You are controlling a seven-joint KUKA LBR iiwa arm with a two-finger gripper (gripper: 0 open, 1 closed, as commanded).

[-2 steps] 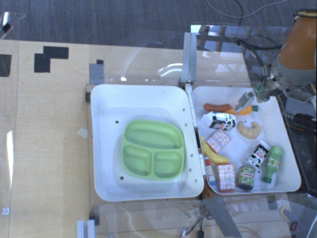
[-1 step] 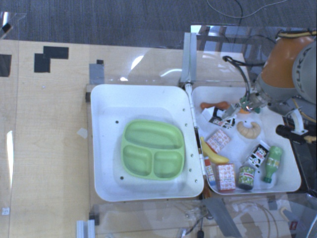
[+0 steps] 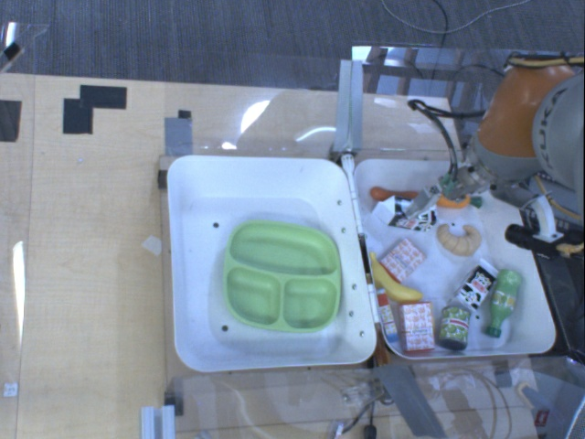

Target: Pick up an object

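Plastic toy food crowded the right bin. We saw the gripper just above the doughnut, which we judged light, rigid, best pinched across its ring.

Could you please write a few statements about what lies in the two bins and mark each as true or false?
1. The green divided plate lies in the left bin. True.
2. The banana lies in the left bin beside the plate. False: it lies in the right bin, along its left wall.
3. The green bottle lies near the right bin's lower right corner. True.
4. The donut rests on the green plate. False: it lies in the right bin, below the gripper.
5. The gripper hangs over the right bin's upper part. True.
6. The green plate carries several food items. False: its compartments are bare.
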